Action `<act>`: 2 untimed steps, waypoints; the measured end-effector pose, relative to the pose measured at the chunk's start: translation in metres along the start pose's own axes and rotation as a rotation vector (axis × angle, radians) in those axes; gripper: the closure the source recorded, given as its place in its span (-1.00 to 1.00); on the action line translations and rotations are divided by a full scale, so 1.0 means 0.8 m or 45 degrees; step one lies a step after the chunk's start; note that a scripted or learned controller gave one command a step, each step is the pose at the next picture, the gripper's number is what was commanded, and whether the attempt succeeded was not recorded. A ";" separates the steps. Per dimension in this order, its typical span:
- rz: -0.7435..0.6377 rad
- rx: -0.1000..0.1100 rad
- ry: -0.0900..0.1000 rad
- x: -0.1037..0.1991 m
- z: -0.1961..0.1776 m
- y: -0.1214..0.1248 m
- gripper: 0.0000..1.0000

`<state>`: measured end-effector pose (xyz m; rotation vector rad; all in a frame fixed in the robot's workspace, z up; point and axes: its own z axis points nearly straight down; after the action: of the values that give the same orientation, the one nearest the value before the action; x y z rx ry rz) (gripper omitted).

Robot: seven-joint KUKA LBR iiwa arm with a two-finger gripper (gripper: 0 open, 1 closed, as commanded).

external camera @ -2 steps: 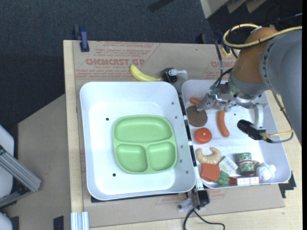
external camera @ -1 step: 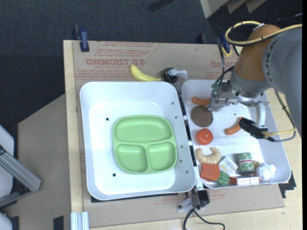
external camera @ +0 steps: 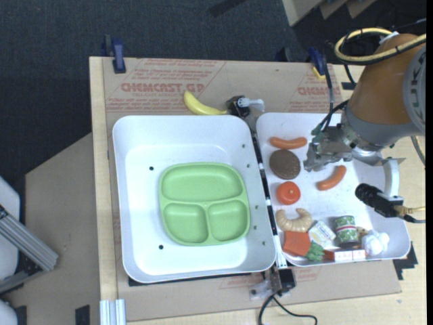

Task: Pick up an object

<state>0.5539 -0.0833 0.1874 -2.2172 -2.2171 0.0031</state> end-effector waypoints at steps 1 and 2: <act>0.000 -0.005 -0.002 -0.002 0.004 0.004 -1.00; 0.001 0.001 -0.001 -0.011 0.126 0.000 -1.00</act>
<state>0.5533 -0.0919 0.0868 -2.2188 -2.2161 0.0047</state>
